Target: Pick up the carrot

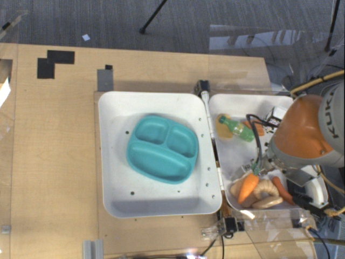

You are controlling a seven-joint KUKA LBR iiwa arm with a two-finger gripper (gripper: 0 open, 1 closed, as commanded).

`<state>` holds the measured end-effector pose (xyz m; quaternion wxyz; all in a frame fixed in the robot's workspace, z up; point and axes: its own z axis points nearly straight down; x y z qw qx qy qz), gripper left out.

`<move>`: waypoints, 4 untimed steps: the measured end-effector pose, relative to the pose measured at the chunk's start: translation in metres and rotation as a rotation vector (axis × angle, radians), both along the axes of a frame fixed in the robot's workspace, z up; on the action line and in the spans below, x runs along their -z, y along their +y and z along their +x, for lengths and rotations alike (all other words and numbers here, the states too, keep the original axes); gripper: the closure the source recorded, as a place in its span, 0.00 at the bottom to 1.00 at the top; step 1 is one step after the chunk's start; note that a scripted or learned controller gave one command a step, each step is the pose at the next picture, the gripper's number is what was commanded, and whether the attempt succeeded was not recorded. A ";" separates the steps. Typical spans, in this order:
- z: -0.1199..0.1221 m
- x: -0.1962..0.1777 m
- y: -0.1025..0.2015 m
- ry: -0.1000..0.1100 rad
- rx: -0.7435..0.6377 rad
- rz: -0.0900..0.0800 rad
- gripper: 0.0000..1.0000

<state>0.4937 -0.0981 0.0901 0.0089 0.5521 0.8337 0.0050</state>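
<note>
At lower right of the frame, the carrot (247, 188) lies in the right bin (233, 147) among other food items. The gripper (257, 169) hovers just above its top end, its opening impossible to tell. A teal tray (163, 149) sits in the left bin (116, 144).

Grey arm (331, 109); orange band (299, 131); black cables (257, 139)

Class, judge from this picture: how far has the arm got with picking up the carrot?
Done: the arm has reached over the right bin. In hand: it hangs close above the carrot. Left: the carrot lies on the bin floor among other food, not lifted.
</note>
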 end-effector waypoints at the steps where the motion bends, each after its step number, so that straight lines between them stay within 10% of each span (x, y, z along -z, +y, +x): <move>1: 0.004 -0.012 0.002 -0.008 -0.003 0.003 1.00; 2: 0.003 -0.011 0.002 -0.006 -0.002 0.003 0.00; 3: -0.001 0.000 -0.003 0.004 -0.295 -0.001 0.00; 4: 0.003 -0.012 -0.002 -0.005 -0.293 -0.001 1.00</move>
